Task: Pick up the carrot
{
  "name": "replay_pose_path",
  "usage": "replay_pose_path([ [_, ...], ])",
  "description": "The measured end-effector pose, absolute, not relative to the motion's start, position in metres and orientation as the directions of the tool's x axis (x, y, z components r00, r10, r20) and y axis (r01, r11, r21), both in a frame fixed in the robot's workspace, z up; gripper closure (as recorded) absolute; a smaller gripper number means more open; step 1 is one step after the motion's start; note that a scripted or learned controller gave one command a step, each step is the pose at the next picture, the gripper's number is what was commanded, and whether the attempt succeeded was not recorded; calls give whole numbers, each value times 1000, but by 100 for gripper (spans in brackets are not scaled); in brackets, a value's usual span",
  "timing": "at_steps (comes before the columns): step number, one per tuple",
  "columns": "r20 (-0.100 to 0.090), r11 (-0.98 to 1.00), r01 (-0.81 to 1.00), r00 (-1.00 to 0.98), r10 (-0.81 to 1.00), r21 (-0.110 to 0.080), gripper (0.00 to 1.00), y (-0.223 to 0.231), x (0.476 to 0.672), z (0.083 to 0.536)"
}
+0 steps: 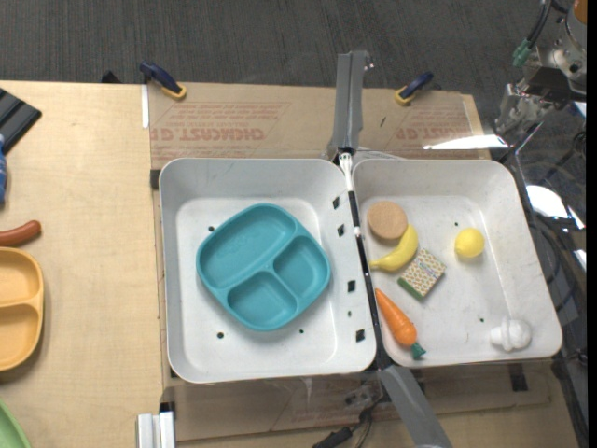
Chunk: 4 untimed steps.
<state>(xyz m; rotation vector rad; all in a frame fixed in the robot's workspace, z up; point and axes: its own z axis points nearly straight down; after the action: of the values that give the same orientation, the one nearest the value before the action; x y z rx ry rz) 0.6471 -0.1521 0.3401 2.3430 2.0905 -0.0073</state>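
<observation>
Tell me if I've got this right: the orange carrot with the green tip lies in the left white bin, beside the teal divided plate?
Not quite. The camera view shows the orange carrot with the green tip in the right white bin, by its left wall, below the yellow banana. The teal divided plate sits by itself in the left white bin.

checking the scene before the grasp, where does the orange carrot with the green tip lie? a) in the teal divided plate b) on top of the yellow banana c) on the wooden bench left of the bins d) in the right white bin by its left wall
d: the orange carrot with the green tip lies on the floor of the right white bin, close to its left wall, below the yellow banana.
</observation>
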Motion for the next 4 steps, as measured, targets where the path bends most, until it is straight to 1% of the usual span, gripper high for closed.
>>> replay_pose_path([
  [1, -2, -296, 955, 296, 955, -3, 100, -192, 636, 313],
  [2, -2, -311, 950, 311, 950, -3, 100, -214, 621, 291],
  [3, 0, 223, 975, -223, 975, -1, 100, -192, 597, 232],
  [4, 0, 1, 1000, -1, 1000, -1, 100, -222, 542, 210],
])
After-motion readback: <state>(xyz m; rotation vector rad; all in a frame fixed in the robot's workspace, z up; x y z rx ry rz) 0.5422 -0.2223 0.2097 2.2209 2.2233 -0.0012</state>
